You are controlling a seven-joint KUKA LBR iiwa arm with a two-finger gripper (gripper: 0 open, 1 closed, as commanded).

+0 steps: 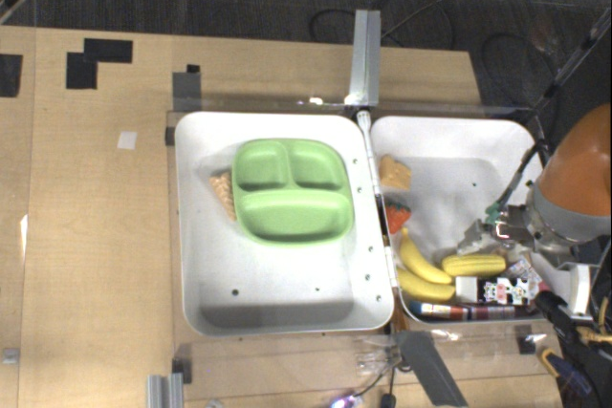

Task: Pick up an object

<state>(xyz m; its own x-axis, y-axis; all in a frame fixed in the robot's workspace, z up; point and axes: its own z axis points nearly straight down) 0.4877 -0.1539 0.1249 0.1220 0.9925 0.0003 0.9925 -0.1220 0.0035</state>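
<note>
- Lying along the near wall of the right bin (449,134) is a dark marker-like stick with a red tip (457,310), and just behind it a small printed box (505,291) is sitting; both are tucked into the corner, which looks to me like a poor place for a straight-down grab.
- Two bananas (421,265) are curving side by side toward the bin's middle, and a third yellow banana (472,264) is lying across, just beside them.
- That third banana seems the likeliest target, since the end effector (497,229) is hanging right over its far end, near enough that I cannot say whether it is touching.
- I cannot tell from here whether that end effector is spread or closed; nothing is visibly caught in it.
- Reaching in from the right, the arm is showing its orange band (581,169) over the bin's edge.
- A tan chunk (394,174) and a small red-orange thing (398,217) are sitting against the dividing wall.
- Filling the middle of the left bin (277,306), a green divided plate (291,189) is partly covering something tan and speckled (223,194).
- Both bins are resting on the wooden bench (86,234).
</note>
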